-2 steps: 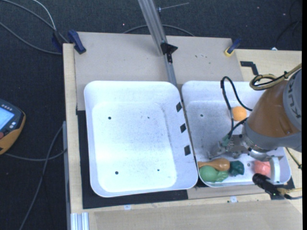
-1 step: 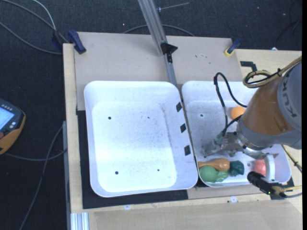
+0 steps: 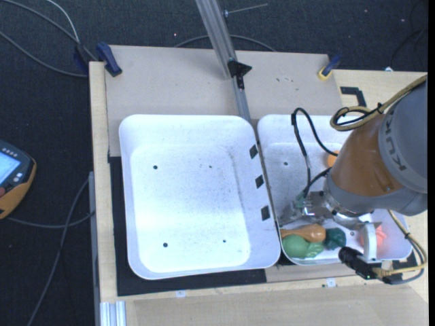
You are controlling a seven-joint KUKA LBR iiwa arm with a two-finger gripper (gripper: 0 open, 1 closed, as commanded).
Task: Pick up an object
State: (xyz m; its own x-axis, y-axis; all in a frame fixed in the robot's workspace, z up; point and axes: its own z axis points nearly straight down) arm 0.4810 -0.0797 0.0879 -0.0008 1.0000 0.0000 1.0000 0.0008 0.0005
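camera view: arm low over the right bin's near corner

camera view looks down on the table (image 3: 177,70), where two white bins sit side by side. the left bin (image 3: 187,192) shows its speckled floor. the grey arm (image 3: 391,158) with its orange band reaches in from the right and hangs over the right bin (image 3: 285,148), covering much of it.

the gripper (image 3: 314,210) is at the arm's lower end, above the near part of the right bin, and its metal parts are mostly hidden under the wrist, so i cannot tell how far it is spread or whether it has hold of anything.

just beside and below it, in the bin's near corner, lies a cluster of objects: an orange-brown object (image 3: 309,233), touching a light green object (image 3: 301,248) beneath it, with a dark green object (image 3: 335,237) just to their right. a pink object (image 3: 378,234) lies further right, near the bin's edge. a small orange object (image 3: 331,159) peeks out beside the arm, further back.
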